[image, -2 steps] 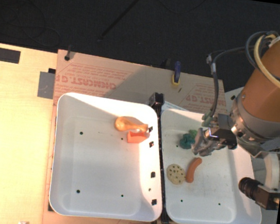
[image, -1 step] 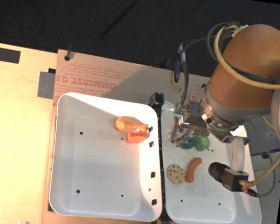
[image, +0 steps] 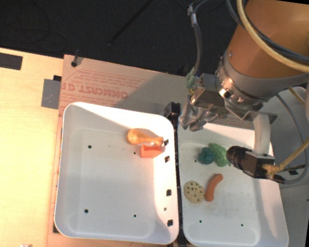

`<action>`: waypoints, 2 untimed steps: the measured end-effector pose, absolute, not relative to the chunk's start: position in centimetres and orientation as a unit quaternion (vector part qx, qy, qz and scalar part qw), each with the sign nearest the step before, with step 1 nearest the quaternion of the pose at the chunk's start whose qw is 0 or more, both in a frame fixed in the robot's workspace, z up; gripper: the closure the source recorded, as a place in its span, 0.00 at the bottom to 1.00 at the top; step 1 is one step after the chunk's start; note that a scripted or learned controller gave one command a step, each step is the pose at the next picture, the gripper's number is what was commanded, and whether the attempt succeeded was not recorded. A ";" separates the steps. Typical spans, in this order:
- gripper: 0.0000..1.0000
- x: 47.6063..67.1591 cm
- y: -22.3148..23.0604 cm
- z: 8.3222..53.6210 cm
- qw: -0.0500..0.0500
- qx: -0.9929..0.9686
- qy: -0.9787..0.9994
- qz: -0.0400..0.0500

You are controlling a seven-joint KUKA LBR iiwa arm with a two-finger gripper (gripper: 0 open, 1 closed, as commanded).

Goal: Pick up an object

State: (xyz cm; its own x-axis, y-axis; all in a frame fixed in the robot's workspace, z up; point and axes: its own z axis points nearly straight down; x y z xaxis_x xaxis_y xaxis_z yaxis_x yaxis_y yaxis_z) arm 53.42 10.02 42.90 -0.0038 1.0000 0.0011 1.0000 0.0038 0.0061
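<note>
While the arm hangs over the bins' far edge, the scene reads thus:
Gripper: the grey two-finger gripper (image: 196, 120) hovers at the far left corner of the right white bin (image: 253, 235); whether it is released or clenched, I cannot tell.
Nearest candidate: a crumpled teal-green soft object (image: 212, 154) lies just toward the camera and rightward of the gripper.
Others: a reddish sausage-shaped toy (image: 213, 187), long axis running near-to-far, beside a tan round dotted cracker (image: 193, 191).
Left white bin (image: 99, 227): an orange rounded toy (image: 138, 137) touching an orange-red block (image: 151, 150).
Judgement: nothing grasped yet.
</note>
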 end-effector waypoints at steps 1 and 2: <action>1.00 57.9 12.1 31.3 -0.003 0.707 0.708 -0.006; 1.00 60.5 10.5 30.9 0.000 0.708 0.707 -0.002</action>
State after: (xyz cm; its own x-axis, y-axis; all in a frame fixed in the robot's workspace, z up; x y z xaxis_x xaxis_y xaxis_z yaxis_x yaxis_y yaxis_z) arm 60.47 10.47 30.90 0.0015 1.0000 -0.0022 1.0000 -0.0015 -0.0026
